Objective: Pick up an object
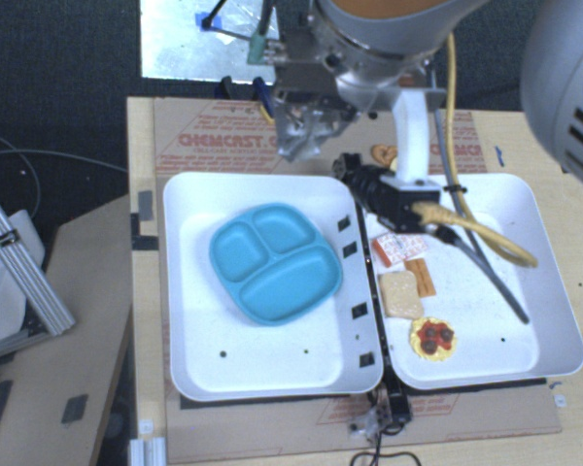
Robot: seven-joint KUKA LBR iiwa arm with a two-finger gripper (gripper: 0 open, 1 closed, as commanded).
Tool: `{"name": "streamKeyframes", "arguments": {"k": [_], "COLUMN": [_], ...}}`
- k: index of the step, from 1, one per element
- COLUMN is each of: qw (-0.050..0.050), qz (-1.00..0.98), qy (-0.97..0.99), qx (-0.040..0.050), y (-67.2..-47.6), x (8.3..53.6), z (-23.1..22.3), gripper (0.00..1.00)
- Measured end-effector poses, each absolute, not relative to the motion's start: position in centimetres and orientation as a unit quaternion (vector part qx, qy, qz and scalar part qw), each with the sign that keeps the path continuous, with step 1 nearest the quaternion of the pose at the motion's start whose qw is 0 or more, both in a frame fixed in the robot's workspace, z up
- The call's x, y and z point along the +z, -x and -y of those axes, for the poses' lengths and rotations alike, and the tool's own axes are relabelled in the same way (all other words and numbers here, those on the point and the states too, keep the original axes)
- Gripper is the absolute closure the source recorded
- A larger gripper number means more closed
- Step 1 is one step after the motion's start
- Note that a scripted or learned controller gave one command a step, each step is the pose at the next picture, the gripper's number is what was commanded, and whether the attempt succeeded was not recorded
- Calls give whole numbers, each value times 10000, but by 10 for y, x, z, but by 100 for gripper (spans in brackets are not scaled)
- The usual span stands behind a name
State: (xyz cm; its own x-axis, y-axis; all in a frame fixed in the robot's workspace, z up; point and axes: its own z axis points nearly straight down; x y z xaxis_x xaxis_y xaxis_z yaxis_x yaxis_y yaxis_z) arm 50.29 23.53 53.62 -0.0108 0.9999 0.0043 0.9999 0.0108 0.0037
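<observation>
Below the tool (306, 136), toast (401, 294) lies well apart.

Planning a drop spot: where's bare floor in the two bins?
Free: left bin floor around the blue plate, widest along the near wall; right bin near-right corner. Crowded: right bin's left strip, food pieces stacked by the divider.

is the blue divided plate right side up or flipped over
Right side up. The blue divided plate lies flat in the left bin, its three recessed compartments facing the camera, with nothing in them.
</observation>
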Motion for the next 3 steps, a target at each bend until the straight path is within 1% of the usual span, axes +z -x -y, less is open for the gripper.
{"name": "streamKeyframes", "arguments": {"k": [1,2,3], "qw": [27,-2,-46], "qz": [7074,7082,7055], "qy": [7068,7060,7087], "qx": [67,-21,-78], "y": [-485,-487,-520], "x": [397,416,543], "z": [-234,-234,-181], "gripper": [100,100,100]}}
